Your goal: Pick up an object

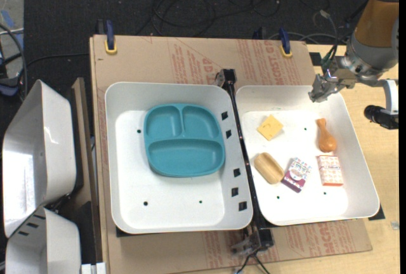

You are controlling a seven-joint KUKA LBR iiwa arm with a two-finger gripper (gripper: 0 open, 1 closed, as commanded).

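Two shallow white bins sit side by side: the left bin (120,158) holds a teal plastic divided tray (184,139); the right bin (365,196) holds a yellow cheese wedge (271,127), tan bread roll (269,167), orange drumstick (325,136), purple packet (296,174) and red-patterned packet (330,170). The gripper (319,90) hovers above the right bin's far rim, grasping nothing; its opening cannot be told.

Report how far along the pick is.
Done: nothing lifted yet. The yellow wedge, orange drumstick, tan bread roll, purple-and-white packet and red-and-white carton all lie in the right bin. In hand: the gripper hangs over that bin's far right corner, carrying nothing visible. Left: descend, grasp one, lift.
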